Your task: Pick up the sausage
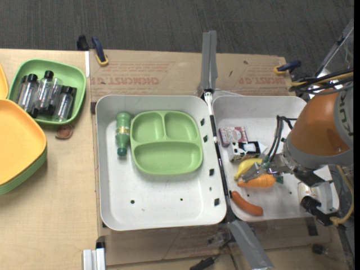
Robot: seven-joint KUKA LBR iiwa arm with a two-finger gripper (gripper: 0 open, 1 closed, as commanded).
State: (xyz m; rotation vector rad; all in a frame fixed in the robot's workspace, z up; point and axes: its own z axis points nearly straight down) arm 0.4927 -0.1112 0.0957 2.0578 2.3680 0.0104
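The sausage [246,203] lies free at the near edge of the right bin [292,101], a smooth reddish-orange cylinder with rounded ends, angled from upper left to lower right and touching nothing else. Just beyond it rests a carrot [260,180] — orange, tapering to a point at the left — and the gripper [268,171] sits directly over it, beside a yellow banana [247,165] whose curved body pokes out to the left. Whether the pincer is wide, narrow or closed on anything cannot be told; the parts there are too small and cluttered. The arm [318,131] swells behind it as a glossy orange dome over grey metal, with dark cables looping at its side.

Farther back in the same bin are a small black-and-white carton [247,148] and a pink printed packet [233,134], flat and rectangular.

In the left bin [157,207], a shallow white plastic tray with rounded corners, a pale green divided plate [166,142] shows three compartments — two small at the far side, one long at the near. A green bottle [122,132] lies on its side just left of the plate.

On the wooden bench to the left, stacked yellow plates [19,145] overlap a green square dish [49,90] holding dark-capped clear vials [45,97]
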